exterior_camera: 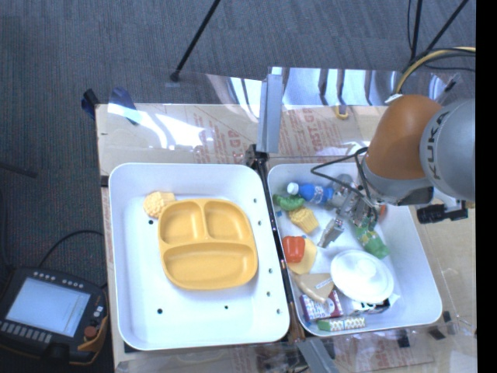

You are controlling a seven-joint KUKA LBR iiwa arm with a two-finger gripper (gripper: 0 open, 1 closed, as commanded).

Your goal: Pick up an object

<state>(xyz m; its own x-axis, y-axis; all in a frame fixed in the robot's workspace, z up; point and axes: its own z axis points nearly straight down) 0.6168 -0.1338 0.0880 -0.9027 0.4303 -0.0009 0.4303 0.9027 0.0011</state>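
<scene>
The gripper [339,225] hangs low over the right bin [411,231], and the risk is crowding: the toys under it lie packed together, so a straight descent could land a finger on top of a piece or nudge 2 neighbours at once instead of straddling 1. The likeliest targets sit close by, a yellow corn-like piece [305,220] at its 9 o'clock, a green bottle-shaped toy [371,239] at its 3 o'clock, and a white lidded bowl [361,276] at its 5 o'clock; that bowl looks too wide and smooth to pinch. A blue-and-white bottle [312,192] lies at 11 o'clock, a red pepper [294,248] at 8 o'clock. The grey arm [435,150] comes in from the right, its orange band [400,138] bulging above the wrist, the tool angled down and left into the clutter. The fingers look slightly parted with nothing between them, though the view is small. The left bin [128,286] carries a yellow divided plate [208,243], well apart.
</scene>
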